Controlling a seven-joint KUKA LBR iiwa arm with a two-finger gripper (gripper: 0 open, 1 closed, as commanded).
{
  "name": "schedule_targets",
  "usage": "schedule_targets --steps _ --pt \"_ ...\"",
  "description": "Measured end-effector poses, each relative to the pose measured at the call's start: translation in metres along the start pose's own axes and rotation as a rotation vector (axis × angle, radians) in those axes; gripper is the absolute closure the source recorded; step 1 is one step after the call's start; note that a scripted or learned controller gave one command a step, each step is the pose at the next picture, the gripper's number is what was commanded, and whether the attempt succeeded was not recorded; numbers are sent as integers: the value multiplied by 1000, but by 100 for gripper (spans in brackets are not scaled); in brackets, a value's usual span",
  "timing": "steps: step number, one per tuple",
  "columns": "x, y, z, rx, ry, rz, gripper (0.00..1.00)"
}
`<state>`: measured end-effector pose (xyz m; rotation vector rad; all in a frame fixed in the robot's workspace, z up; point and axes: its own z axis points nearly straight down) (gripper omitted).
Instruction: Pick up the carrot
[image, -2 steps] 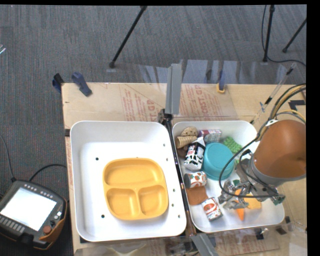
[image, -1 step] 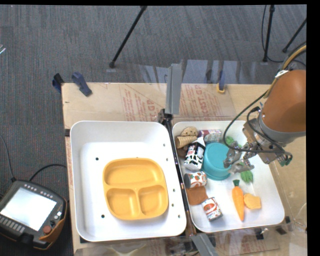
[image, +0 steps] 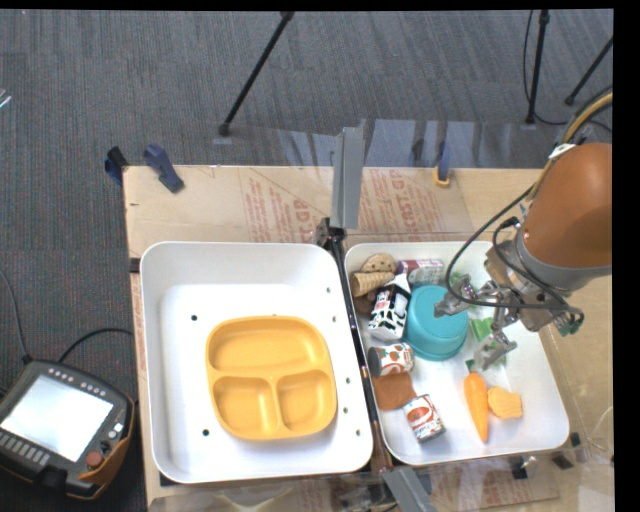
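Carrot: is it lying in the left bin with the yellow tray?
No, the carrot lies in the right bin, beside an orange piece.

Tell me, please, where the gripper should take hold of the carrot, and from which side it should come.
Grip the carrot across its thicker upper half, coming straight down from above. It lies flat in the right bin, tapering toward the near edge. An orange piece touches its right side, so the fingers fit better higher up.

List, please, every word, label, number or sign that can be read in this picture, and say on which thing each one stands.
Red printing on the brown cardboard sheet under the bins: upside down and faint, not readable with certainty.
Labels on the two small red-and-white cans: too small to read.
Black-and-white patterned carton: no readable text.
Screen of the handheld control pendant: blank glare.
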<state>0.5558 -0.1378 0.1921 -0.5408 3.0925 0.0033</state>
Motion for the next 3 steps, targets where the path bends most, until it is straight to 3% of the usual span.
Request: schedule_targets --steps 1,2,3 --pt "37 14 97 -8 11 -59 0" --pt "65 6 106 -2 5 91 0" --pt "63 8 96 -4 3 85 100"
